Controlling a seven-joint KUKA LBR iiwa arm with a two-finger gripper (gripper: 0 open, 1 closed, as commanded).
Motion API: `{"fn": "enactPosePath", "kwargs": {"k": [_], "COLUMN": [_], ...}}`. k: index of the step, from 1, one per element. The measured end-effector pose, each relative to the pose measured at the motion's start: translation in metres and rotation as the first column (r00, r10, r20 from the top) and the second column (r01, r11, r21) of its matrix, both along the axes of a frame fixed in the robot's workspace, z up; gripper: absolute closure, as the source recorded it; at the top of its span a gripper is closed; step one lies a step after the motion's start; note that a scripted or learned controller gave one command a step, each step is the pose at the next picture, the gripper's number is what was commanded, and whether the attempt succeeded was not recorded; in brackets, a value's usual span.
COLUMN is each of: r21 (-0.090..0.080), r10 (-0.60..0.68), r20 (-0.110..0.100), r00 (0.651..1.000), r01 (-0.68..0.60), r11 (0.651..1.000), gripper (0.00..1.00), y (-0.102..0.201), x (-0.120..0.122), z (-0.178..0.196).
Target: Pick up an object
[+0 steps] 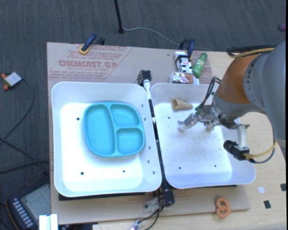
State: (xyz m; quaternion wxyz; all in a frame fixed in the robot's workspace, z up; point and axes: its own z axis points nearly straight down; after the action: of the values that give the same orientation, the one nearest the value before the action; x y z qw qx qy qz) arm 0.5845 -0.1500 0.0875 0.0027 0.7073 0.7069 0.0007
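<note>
A small tan cone lies on its side near the back of the right bin. My gripper hangs low over the middle of that bin, just in front of and to the right of the cone. It is open, its fingers are spread, and I see nothing between them. The grey arm with its orange band reaches in from the right above the bin's far right corner.
A light blue three-compartment plate lies in the left bin. A green bottle and a small carton stand on the cardboard behind the right bin. An orange ring lies at the front right.
</note>
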Motion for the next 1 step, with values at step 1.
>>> {"fn": "enactPosePath", "kwargs": {"k": [1], "r21": [-0.001], "r10": [-0.001], "r20": [0.002], "r00": [1.000], "r01": [0.001], "r11": [1.000], "gripper": [0.00], "y": [0.0009], "x": [-0.0744], "z": [0.0001]}}
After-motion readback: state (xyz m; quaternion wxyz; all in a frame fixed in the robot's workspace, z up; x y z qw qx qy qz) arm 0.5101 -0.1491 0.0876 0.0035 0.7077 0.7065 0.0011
